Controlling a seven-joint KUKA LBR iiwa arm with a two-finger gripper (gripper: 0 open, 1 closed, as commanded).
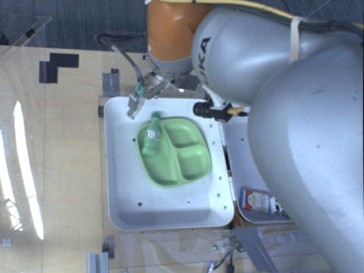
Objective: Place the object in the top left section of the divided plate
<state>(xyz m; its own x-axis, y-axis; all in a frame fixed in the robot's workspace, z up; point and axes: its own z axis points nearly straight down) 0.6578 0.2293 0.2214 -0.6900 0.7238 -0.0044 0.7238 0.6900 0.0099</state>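
Pale wooden bench (pixel 57 169) underneath, dark carpet beyond it, and two shallow white bins side by side on top. All eyes on the green bottle (pixel 151 134): it lies on its side across the left edge of the green divided plate (pixel 182 152), cap end pointing away from us, body resting over the plate's long left section and partly on its rim. It looks like a small plastic bottle, so I'd judge it light, fairly stiff and smooth-skinned, the sort of thing that rolls or squirts out of a pinch. The best hold, to my eye, is across the middle of the body, square to its length, rather than at the narrow cap.

The plate sits near the middle of the left bin (pixel 119 209), touching nothing else. Just beyond the bottle's cap end, up over the bin's far corner, hangs the gripper (pixel 136 100), and it carries nothing; from this angle I cannot tell how it is set. Behind it bulks the grey arm (pixel 296 107) with its orange band. Off to the plate's right, in the right bin (pixel 244 152), lies a small labelled container (pixel 257 201).
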